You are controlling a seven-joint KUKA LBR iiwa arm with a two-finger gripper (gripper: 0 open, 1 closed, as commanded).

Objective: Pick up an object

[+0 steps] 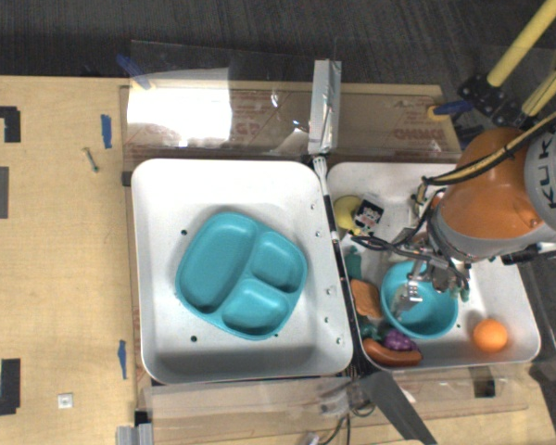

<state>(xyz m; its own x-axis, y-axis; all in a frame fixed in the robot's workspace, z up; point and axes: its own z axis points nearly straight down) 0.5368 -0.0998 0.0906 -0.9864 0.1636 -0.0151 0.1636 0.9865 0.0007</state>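
My gripper [424, 284] hangs low in the right bin [519, 290], right over a teal bowl [419, 315], reaching down into it. The orange band of the arm [489, 193] covers the bin's back right part. An orange ball [490, 335] lies at the bin's front right. A yellow toy with a black-and-white tag [360, 213] sits at the back left. A brown piece [365, 297] and a purple and orange toy [395, 345] lie along the front left, beside the bowl.
The left bin [167, 202] holds a teal divided plate [243, 273] in its middle. A clear plastic sheet and a metal strip [324, 105] stand behind the bins. Wooden bench [46, 276] extends to the left. Cables run from the wrist over the right bin.
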